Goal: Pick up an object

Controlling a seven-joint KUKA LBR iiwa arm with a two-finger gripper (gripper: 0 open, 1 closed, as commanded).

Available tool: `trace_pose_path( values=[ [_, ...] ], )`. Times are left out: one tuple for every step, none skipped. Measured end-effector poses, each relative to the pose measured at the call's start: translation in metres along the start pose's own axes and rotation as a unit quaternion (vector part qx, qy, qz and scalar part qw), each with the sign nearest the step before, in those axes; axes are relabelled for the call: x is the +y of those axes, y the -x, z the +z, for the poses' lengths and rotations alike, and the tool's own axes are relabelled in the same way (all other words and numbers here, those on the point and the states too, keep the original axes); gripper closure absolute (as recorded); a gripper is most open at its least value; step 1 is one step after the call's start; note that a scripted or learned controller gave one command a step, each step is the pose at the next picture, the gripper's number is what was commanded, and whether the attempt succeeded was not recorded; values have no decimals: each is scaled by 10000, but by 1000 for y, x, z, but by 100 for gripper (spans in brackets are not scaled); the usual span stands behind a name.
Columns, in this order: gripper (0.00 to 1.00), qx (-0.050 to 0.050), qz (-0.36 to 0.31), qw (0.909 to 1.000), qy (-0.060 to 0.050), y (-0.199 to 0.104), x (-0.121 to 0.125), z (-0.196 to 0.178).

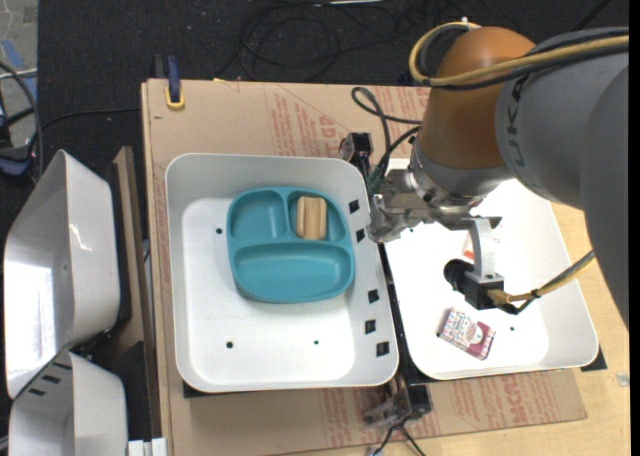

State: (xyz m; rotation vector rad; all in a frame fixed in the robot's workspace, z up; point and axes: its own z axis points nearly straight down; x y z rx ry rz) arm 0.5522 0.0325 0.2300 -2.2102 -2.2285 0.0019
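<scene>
The gripper (pixel 390 216) is held at the inner edge of the bin (pixel 560 234) holding the packet (pixel 466 333); its opening cannot be told.

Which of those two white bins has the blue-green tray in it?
The left-hand bin holds the teal tray; the right-hand bin, under the arm, has a small reddish packet.

Dark speckled floor (pixel 90 24) strewn with cables (pixel 250 39) surrounds the cardboard-covered bench (pixel 270 114).
</scene>
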Motion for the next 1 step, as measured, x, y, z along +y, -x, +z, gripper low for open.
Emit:
trace_pose_path(
  values=[
    [100, 3, -7, 10000, 10, -58, -11, -4]
  ],
)
